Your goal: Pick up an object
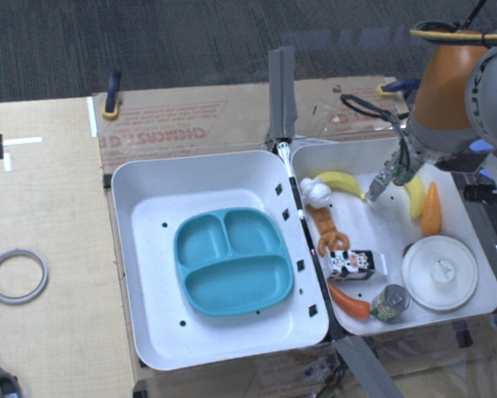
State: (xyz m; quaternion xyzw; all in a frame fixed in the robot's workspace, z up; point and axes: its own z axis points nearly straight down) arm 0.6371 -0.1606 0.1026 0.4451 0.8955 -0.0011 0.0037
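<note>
gripper (377,187) hangs low near the right bin's (490,302) far edge, beside the banana (341,182), probably your nearest pick, and you cannot tell how its fingers stand.

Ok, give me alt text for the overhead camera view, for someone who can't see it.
A grey and orange robot arm reaches from the right, its gripper low in the right bin beside a banana, among a carrot, a white lid and a small jar. The left bin holds a teal divided plate.
</note>
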